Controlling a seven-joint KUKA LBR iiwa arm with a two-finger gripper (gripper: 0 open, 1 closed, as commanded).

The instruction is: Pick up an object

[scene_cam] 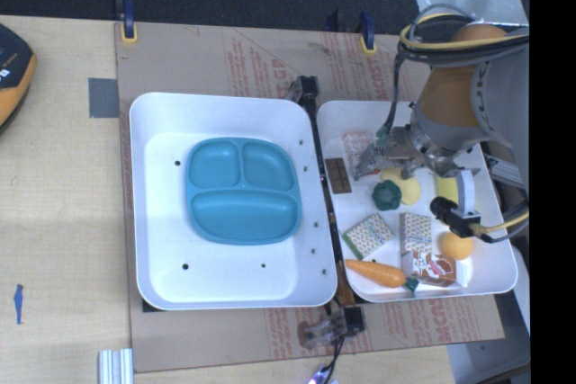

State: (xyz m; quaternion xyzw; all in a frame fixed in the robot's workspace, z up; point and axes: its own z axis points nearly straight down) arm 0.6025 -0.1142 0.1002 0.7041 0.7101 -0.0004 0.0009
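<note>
My gripper hangs low over the middle of the right bin, its grey fingers pointing down toward the toys. Just below it lie a dark green broccoli-like piece and a pale yellow piece. Nearer the front are two patterned packets, an orange carrot, a red-and-white wrapper and a small orange ball. A yellow-and-white item lies at the right, partly under the arm. I see nothing between the fingers.
The left bin holds a blue divided plate. The grey arm with its orange band covers the right bin's far right corner. Clamps hold the cardboard sheet at the back edge. A yellow-black device sits at the far left.
</note>
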